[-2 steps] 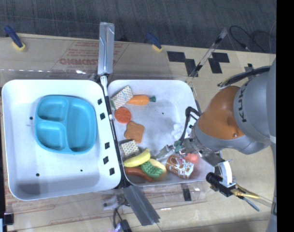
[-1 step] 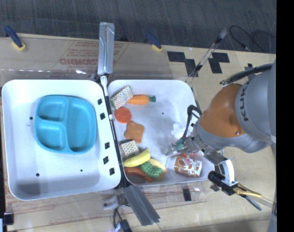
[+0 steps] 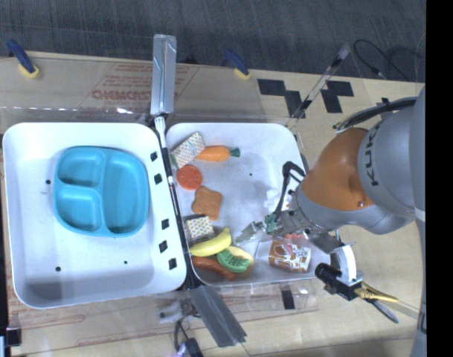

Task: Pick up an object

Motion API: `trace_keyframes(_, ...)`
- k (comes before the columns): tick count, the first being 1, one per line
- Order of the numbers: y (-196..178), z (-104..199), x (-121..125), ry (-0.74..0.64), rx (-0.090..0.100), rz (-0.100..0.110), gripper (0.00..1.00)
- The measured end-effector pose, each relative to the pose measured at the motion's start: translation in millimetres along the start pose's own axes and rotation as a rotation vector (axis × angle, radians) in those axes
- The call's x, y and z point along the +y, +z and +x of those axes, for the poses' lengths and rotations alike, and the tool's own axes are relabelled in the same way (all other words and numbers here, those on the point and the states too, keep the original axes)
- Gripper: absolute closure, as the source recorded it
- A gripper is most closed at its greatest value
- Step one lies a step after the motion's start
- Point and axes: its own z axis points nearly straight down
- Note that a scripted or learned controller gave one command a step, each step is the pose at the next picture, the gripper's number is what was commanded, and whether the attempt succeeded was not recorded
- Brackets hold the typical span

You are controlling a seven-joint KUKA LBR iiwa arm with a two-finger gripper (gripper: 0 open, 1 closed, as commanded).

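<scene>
gripper: finger state cannot be told, low in right bin near front edge | target: banana, light, stiff, slippery plastic | grasp across its middle

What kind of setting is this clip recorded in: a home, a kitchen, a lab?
Most likely a robot lab bench set up for grasping trials: a grey and orange arm reaches over two white bins, the right one holds toy food such as a carrot and banana, and clamps pin the cardboard-covered bench.

Grey arm w/ orange band, black lettering
</scene>
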Motion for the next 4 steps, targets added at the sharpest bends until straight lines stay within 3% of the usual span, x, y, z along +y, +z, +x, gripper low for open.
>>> trace_keyframes(1,10,41,86,0.022,-0.016,0.0,0.0)
trace_keyframes(2,11,75,74,-0.081,-0.016,0.002,0.0)
trace_keyframes(3,2,75,74,-0.083,-0.015,0.004,1.0)
trace_keyframes(4,-90,94,160,0.165,-0.017,-0.003,1.0)
